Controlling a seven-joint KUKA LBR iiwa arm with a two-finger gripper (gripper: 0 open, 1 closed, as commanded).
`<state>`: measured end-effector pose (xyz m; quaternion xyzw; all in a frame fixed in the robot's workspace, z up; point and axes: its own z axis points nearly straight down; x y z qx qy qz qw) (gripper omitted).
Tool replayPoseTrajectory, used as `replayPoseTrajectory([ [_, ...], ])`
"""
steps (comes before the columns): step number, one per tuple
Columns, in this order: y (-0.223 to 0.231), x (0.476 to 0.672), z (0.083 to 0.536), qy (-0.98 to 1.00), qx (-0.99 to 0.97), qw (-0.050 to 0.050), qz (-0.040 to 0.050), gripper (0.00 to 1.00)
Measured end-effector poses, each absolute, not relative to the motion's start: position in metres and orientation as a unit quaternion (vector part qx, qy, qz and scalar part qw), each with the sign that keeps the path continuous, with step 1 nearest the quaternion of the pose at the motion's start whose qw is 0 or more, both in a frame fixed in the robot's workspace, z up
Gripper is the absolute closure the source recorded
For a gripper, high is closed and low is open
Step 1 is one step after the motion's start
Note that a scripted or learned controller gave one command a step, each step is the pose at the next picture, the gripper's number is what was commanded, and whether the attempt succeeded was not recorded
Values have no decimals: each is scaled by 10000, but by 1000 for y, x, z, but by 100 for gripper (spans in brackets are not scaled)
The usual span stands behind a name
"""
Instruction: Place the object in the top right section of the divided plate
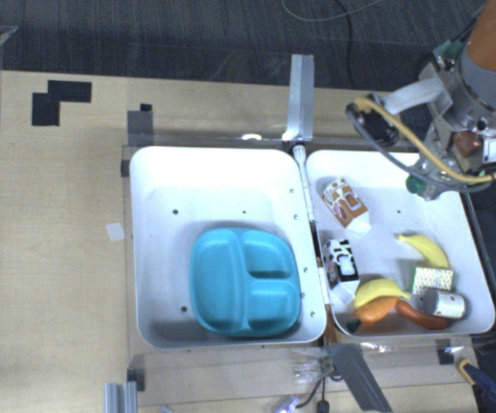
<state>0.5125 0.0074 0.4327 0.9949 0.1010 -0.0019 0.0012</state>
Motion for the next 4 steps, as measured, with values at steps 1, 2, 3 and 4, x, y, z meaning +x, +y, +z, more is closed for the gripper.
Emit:
replayPoseTrajectory([
  [1, 7, 513, 442, 1027, 9947, 24, -33, 100],
  [2, 7, 514, 451, 1042, 9945, 35, -44, 100],
  [3, 7, 515, 459, 1056, 9944, 46, -55, 100],
  [4, 7, 516, 468, 1070, 9942, 56, -68, 100],
])
